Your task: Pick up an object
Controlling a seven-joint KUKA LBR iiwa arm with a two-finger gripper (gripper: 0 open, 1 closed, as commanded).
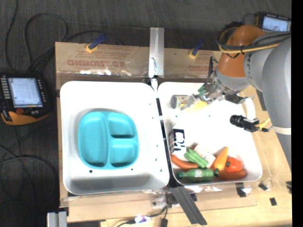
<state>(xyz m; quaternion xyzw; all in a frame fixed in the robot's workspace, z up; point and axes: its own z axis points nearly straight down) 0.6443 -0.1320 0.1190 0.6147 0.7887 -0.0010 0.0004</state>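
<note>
Green bottle (197,174) at right bin's (213,126) near edge; gripper (185,101) far end.

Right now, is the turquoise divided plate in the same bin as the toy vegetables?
No, the turquoise divided plate lies in the left bin; the toy vegetables fill the right bin.

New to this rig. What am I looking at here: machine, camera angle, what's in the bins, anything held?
One camera looks down at a slant on a bench with two shallow white bins side by side. The grey arm with an orange band reaches in from the right. Its hand sits low over the far end of the right bin, by something yellow and a small grey cylinder. I cannot tell whether it holds anything.

The left bin contains a turquoise divided tray. At the near end of the right bin lies a heap of toy food: a green bottle, an orange carrot, something red, with a black-and-white packet beside it.
</note>
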